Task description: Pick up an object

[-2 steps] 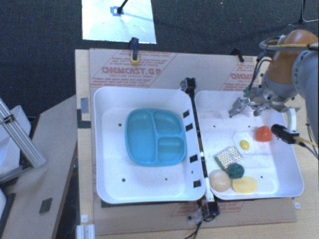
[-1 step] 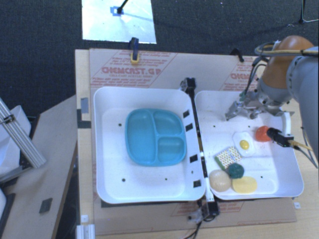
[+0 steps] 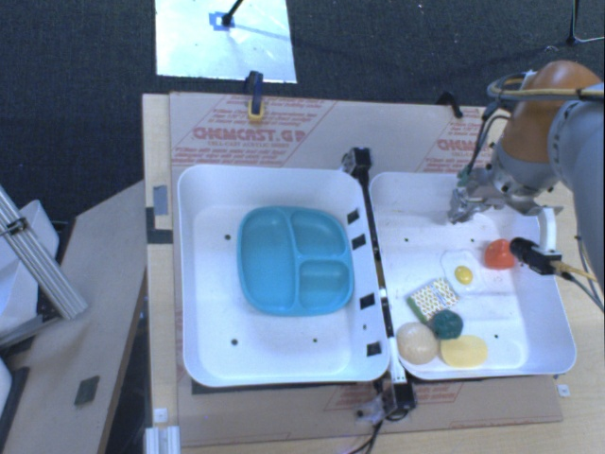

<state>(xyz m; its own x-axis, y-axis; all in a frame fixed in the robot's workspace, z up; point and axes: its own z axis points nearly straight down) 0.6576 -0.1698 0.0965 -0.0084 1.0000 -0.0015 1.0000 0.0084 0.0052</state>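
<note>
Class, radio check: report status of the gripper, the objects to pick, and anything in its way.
Gripper low over right bin's far end, nothing seen between fingers. Orange piece, fried egg, checkered block, green ball lie nearer. Blue tray in left bin. Path unobstructed.

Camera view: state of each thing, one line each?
Gripper: low over the right bin's far end, nothing seen between its fingers.
Blue tray: flat in the left bin, compartments bare.
Fried egg toy: flat, yolk up.
Orange piece: loose on the bin floor.
Checkered block: lying tilted.
Green ball, cream ball, yellow piece: bunched together at the near edge.
</note>
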